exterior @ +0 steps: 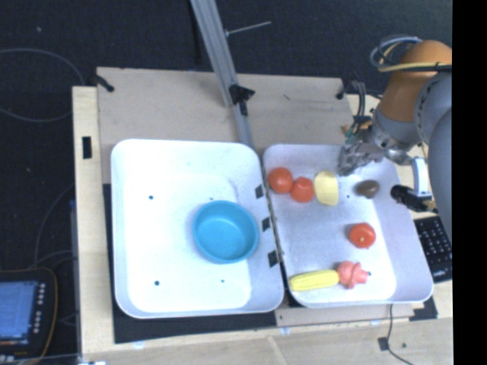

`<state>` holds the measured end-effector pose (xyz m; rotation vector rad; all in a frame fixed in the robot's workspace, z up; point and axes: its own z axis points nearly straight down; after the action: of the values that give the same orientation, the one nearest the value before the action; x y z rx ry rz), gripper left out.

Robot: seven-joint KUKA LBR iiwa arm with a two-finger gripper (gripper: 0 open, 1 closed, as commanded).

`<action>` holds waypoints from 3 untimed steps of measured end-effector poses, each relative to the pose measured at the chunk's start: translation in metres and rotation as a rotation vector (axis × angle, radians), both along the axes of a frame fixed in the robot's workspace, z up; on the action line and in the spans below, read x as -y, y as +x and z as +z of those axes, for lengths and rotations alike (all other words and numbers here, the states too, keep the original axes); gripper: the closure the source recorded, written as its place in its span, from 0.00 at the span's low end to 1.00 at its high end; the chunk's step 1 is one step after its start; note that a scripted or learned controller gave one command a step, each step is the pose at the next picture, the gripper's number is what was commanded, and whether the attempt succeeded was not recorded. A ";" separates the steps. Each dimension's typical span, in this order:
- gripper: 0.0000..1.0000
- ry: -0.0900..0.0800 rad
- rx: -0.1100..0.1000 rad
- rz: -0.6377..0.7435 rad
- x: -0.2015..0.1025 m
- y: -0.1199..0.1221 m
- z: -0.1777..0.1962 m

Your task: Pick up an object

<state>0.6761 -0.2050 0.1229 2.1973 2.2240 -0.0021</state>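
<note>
My gripper (349, 163) hangs over the far side of the right bin (319, 242), just right of a pale yellow fruit (327, 188) and left of a small brown object (367, 188). Nothing shows between its tips. Two red-orange fruits (280, 179) (302, 190) lie side by side left of the yellow one. A red tomato-like piece (362, 236) rests toward the bin's right. At the near edge lie a yellow corn cob (313, 280) and a pink toy (351, 273).
The left bin (152, 173) holds a blue bowl (224, 231). A grey metal pole (219, 55) slants down to the gap between the bins. A black keyboard (435, 245) sits at the right, and a screen (23, 310) at the lower left.
</note>
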 end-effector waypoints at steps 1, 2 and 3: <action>1.00 0.010 -0.005 -0.006 -0.001 -0.004 0.047; 1.00 0.012 -0.002 -0.005 0.001 -0.005 0.094; 1.00 0.012 -0.005 -0.001 0.001 -0.004 0.115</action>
<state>0.6718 -0.2065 0.2381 2.2074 2.2312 0.0062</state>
